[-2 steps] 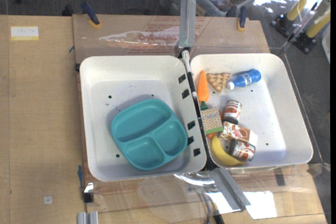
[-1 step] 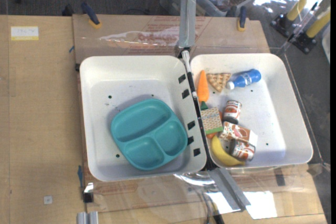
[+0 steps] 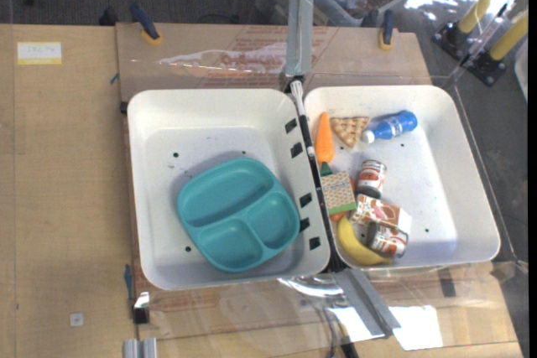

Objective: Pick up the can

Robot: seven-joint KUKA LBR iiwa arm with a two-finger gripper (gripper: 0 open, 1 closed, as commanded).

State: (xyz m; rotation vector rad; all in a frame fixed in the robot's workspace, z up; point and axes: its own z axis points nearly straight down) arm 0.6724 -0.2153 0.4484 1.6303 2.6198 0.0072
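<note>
On the wooden tabletop (image 3: 59, 180), the left bin (image 3: 151, 121) carries a teal divided plate (image 3: 239, 216) and nothing the task calls for. Across the shared rim, the right bin (image 3: 436, 180) holds all the clutter along its left side: an orange carrot (image 3: 324, 138) against the rim, a small speckled box (image 3: 338, 193) below it, and a banana (image 3: 357, 246) curled at the near corner. Next comes a toy pizza slice (image 3: 350, 130), then the can (image 3: 371, 178), red and white with a pale top, lying on the bin floor near the middle of the cluster, just above a white-and-brown carton (image 3: 382, 214). A second red-and-white object (image 3: 388, 241) beside the banana may be another can; I cannot tell for certain. Farthest right lies a blue bottle (image 3: 392, 126) on its side. Judging by this, the pick has not begun: the can sits on the bin floor, ungrasped, with neighbours close on its lower side. Whether the claw is open or closed I cannot tell. Approach, grasp and lift all remain.
</note>
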